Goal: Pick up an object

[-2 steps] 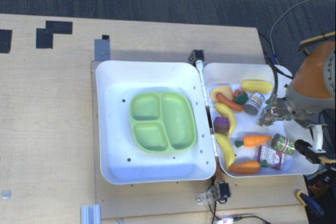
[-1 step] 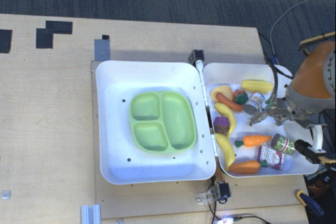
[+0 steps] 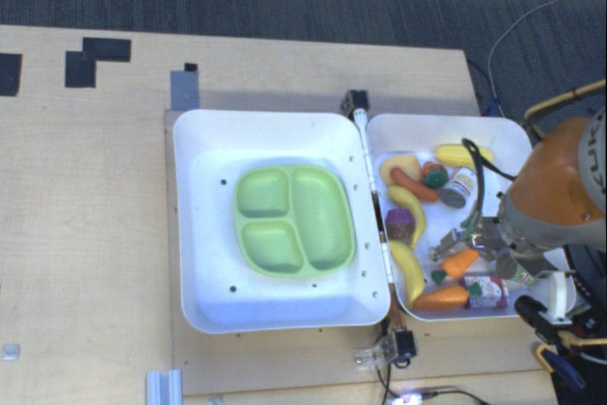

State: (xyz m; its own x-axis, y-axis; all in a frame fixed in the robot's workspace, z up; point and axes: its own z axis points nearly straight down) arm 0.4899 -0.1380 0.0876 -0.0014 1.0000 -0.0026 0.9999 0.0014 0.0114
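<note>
The arm (image 3: pixel 560 180) reaches in from the right edge of the frame and has its gripper (image 3: pixel 465 247) low over the right bin (image 3: pixel 503 133), among the toy food heaped there. The metal end sits just above a small orange carrot-like piece (image 3: pixel 459 264) in the lower part of that bin; whether it touches the piece cannot be told. The state of its grasping end cannot be told either, as it is small and tangled with the clutter.

Nothing appears lifted. Bananas (image 3: pixel 408 268) lie along the bin's left wall, a purple piece (image 3: pixel 401 223) between them, a red sausage shape (image 3: pixel 414 184) above, and a yellow piece (image 3: pixel 457 154) near the top. The left bin (image 3: pixel 204 223) carries a green divided tray (image 3: pixel 294 220) at its middle.

The pick looks to be at the reach-and-close stage: closing on an item and raising it clear remain.
</note>
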